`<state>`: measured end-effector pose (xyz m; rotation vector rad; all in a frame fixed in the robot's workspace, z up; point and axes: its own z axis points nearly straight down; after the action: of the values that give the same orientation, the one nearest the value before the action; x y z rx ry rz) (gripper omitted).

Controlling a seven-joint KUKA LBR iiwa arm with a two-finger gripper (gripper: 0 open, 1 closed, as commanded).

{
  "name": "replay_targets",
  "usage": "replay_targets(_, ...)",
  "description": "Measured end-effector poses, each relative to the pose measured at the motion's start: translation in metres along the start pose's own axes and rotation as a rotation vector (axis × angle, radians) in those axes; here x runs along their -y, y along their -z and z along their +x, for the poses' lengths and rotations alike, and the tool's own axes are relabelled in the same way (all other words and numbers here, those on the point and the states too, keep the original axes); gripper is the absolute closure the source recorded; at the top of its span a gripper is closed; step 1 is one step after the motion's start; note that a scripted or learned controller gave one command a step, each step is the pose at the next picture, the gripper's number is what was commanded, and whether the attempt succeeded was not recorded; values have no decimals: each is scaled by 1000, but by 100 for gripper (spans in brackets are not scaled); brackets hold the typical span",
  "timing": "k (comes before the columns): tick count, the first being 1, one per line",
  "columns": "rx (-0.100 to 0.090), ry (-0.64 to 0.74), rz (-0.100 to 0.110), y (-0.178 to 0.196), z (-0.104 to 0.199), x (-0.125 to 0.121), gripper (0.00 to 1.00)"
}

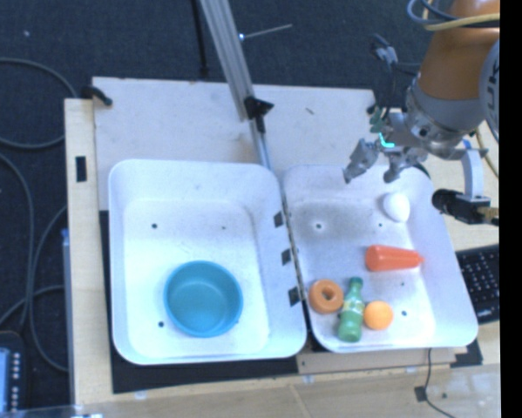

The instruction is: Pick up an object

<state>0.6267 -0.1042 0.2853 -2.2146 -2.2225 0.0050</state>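
Note:
My gripper (376, 169) hangs open above the far end of the right bin (330, 233), with nothing between its fingers. A white egg (396, 206) lies just below and right of it. Further toward the front lie an orange carrot (393, 258), an orange ring (326, 296), a green bottle (351, 312) and a small orange ball (378, 315). A blue bowl (203, 298) sits in the left bin (138, 233).
A slanted metal rail (230, 55) with a black clamp crosses the bench behind the bins. A keyboard (480, 281) lies off the right bin's right side. Cables run over the dark floor at the left.

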Motion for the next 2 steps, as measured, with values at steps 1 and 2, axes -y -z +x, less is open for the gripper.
replay_targets(1, 0, 1, -7, 3, 0, -1, 0)
replay_targets(2, 3, -5, 0, -41, -3, -7, 0)
